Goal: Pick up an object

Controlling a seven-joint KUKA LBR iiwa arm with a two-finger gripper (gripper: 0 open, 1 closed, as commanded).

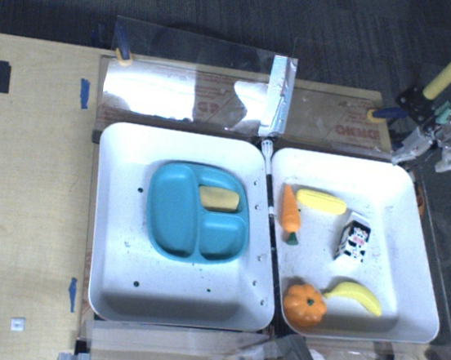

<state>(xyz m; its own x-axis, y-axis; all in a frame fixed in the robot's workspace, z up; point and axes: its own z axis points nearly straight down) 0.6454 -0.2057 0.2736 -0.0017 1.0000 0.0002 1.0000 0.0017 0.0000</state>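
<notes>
White plastic makes up both shallow bins, set side by side on the bench; the left bin (115,202) holds a blue divided plate (180,210), and a pale yellow block (219,200) lies in the plate's upper right compartment. The right bin (397,189) holds five things: an orange carrot (289,211) lies close to the bin's left wall, pointing toward the far side; a yellow corn cob (321,202) lies just beside the carrot's upper end; a small black-and-white toy (354,241) sits near the middle, apart from the others; a yellow banana (356,295) lies toward the near wall; an orange pumpkin (304,306) sits in the near left corner, just beside the banana's end.

The gripper (448,151) is at the upper right, outside the right bin, beyond its far right corner; it is small and cluttered with cables there, so I cannot tell how far it is spread; nothing is seen in its grasp, and it touches none of the objects in the bins.
</notes>
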